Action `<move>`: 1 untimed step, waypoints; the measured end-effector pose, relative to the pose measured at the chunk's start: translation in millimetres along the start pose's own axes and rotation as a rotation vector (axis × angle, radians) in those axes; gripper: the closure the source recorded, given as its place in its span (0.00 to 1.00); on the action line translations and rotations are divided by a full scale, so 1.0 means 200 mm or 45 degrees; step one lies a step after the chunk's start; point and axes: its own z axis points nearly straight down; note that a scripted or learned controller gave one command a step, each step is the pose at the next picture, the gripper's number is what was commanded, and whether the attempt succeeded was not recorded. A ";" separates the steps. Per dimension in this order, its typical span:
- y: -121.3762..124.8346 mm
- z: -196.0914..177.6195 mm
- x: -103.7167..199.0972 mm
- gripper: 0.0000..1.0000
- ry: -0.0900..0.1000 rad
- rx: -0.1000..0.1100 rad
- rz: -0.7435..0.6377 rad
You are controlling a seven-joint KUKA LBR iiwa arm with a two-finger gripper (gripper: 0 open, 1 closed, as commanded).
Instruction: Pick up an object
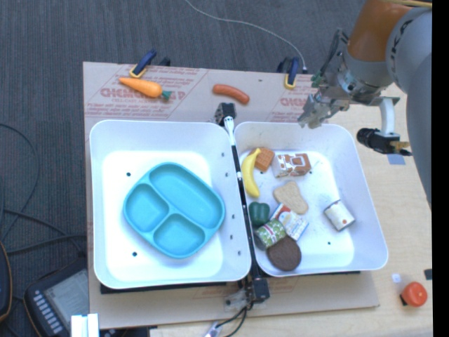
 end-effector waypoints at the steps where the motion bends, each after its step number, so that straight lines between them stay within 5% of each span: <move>1: -0.15 0.10 0.24 1.00 0.002 0.003 -0.002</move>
